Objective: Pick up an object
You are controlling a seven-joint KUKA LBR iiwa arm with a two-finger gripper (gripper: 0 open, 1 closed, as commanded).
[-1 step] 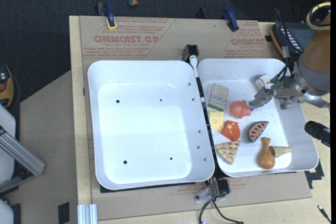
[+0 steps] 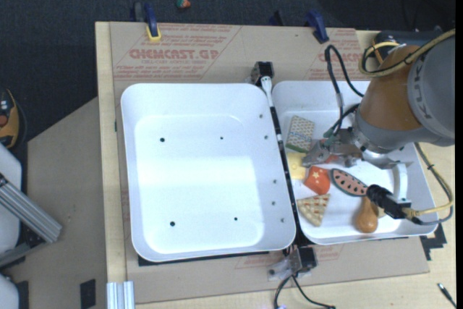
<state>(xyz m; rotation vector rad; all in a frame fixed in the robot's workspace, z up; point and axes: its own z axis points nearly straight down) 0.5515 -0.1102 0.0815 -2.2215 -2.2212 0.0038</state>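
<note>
The arm comes in from the right of the frame, grey with its orange section bulking over the upper part of the right bin. Its hand sits low in that bin, at the middle left, a grey metal cluster just above the toys. From where I stand I cannot tell whether the hand is spread or pressed together, and nothing shows pinched in it.

The things to be picked all lie in the right bin, crowded toward its left and lower part. A grey, speckled sponge-like pad lies at the upper left of the heap, just above the hand. A yellow piece lies against the bin's left wall, and a red tomato-like toy sits just right of it, directly under the hand. Below that is a tan wedge like a slice of toast. To the right lies a dark red, spotted strip, then a brown pear-shaped toy near the lower edge. A black cable fitting crosses just above the pear shape.

The left bin fills the middle of the frame. Both bins rest on a board printed with red lettering, clamped at its top edge by two blue clamps.
</note>
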